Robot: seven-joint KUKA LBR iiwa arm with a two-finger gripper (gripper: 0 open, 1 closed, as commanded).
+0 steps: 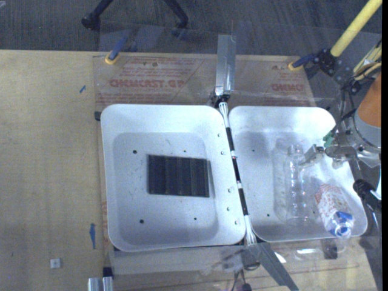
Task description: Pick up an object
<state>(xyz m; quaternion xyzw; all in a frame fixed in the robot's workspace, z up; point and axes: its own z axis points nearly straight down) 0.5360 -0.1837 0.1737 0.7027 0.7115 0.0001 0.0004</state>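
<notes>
A black ribbed rectangular pad (179,176) lies flat in the middle of the left bin (121,126). In the right bin (260,123) a clear crumpled plastic bottle (293,183) lies lengthwise. Beside it on the right is a second clear bottle with a red and white label (331,202) and a blue cap (342,223), near the bin's front right corner. My gripper (327,150) comes in from the right and hangs over the right bin's right side, just above the far end of the two bottles. Nothing shows as held in it.
A metal divider post (225,65) stands behind the seam between the bins. Clamps and a yellow rod (357,20) sit at the back right. The wooden bench (48,162) spreads out to the left of the bins.
</notes>
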